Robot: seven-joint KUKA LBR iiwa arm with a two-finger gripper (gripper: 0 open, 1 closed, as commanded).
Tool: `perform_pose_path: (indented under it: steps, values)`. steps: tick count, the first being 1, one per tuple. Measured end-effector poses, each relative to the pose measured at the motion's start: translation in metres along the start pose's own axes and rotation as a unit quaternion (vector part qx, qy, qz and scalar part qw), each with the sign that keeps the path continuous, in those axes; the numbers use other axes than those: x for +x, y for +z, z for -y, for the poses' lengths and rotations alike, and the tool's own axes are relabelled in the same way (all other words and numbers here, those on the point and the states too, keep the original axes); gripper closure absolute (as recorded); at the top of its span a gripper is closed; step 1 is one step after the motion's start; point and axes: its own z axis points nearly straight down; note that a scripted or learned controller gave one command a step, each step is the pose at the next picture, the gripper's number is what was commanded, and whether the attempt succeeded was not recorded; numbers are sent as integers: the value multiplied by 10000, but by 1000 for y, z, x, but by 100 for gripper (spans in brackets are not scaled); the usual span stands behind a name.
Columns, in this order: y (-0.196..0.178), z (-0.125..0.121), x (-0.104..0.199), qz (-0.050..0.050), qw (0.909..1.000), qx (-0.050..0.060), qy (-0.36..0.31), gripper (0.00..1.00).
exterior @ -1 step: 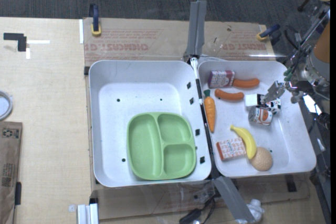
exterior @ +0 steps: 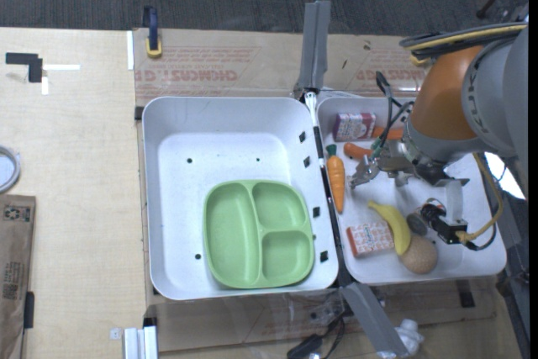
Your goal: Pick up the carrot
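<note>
Carrot (exterior: 336, 182) lies lengthwise along the right bin's (exterior: 475, 265) left wall, just left of the tool (exterior: 366, 173). Whether the tool is wide or narrow cannot be told; nothing shows in its grasp.

The gripper (exterior: 366, 173) hangs low in the right bin (exterior: 479, 265), just beside the carrot (exterior: 336, 182) lying along its left wall.

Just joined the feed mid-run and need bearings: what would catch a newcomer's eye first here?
The grey arm with its orange band reaches in from the right over the right bin, its gripper low beside the carrot, which lies against that bin's left wall. In the left bin, a green divided plate stands out.
</note>
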Motion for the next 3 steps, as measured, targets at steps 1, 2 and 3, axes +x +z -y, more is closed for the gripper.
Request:
perform_pose_path:
  steps: [1,2,3]
  values:
    - [0,0,0,-1,10000,2,2,0]
    - [-11,-24,-58,1,9996,-3,297,0]
    - [-1,-89,2,3,10000,-2,-60,0]
